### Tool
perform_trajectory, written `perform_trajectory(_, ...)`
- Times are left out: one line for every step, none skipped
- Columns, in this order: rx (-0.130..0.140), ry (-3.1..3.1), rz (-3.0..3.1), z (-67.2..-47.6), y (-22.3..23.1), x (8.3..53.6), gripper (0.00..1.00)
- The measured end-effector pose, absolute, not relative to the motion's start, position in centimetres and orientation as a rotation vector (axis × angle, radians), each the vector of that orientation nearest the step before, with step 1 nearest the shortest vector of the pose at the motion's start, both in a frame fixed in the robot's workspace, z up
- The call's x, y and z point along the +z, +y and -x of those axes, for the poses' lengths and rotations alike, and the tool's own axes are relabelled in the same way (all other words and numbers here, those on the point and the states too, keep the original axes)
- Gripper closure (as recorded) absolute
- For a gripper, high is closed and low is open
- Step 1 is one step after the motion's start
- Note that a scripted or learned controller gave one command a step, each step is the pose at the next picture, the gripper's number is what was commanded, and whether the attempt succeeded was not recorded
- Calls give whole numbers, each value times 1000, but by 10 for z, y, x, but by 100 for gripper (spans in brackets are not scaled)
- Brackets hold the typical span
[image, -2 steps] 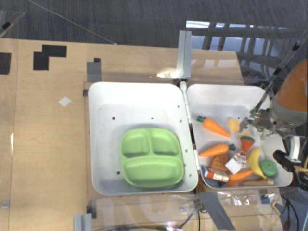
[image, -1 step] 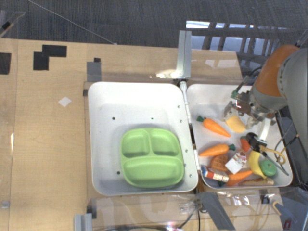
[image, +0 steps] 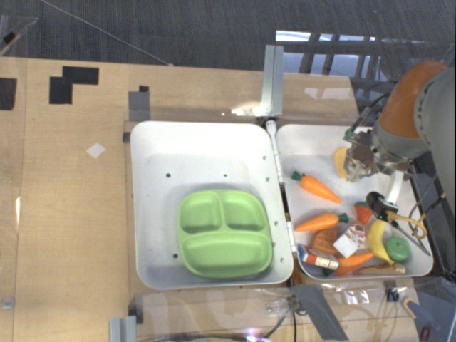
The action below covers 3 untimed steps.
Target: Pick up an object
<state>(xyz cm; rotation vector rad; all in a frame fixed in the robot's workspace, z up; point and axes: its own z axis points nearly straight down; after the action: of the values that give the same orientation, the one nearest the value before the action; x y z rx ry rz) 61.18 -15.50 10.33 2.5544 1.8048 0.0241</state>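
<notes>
At the near end of the right bin (image: 425,268), a heap of toy food is seen crowded against the wall: an orange carrot (image: 354,262) lying flat, a banana (image: 375,235) with a green round piece (image: 397,249) touching it, and a white card (image: 347,245) resting on top of the heap. The items are overlapped and pressed together, so a clean grasp there is judged to be difficult. A second carrot (image: 317,222) is laid just beyond the heap, and a third carrot (image: 318,187) is set apart farther back, on bare bin floor with room around it. In the left bin (image: 142,191), a green divided plate (image: 224,234) is placed towards the near side; nothing is carried on it, and it is well apart from the arm. Farther back in the right bin, the gripper (image: 358,164) is lowered close to the floor, directly beside a pale yellow object (image: 341,159), which is touched or very nearly touched on its right side. This object is taken to be the thing aimed at, probably because it stands alone. Whether the claw is apart, together or clamped on the object cannot be told, since its tip is hidden by its own body; no hold is therefore claimed. Above it, the orange band (image: 417,102) of the arm is seen reaching in from the right.
</notes>
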Motion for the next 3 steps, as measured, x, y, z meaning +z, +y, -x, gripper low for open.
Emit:
perform_trajectory(23, 1806, -2553, -612, -155, 103, 0)
perform_trajectory(20, 2059, -2357, -563, -89, 92, 0)
perform_trajectory(24, 2115, -2300, -503, -92, 93, 0)
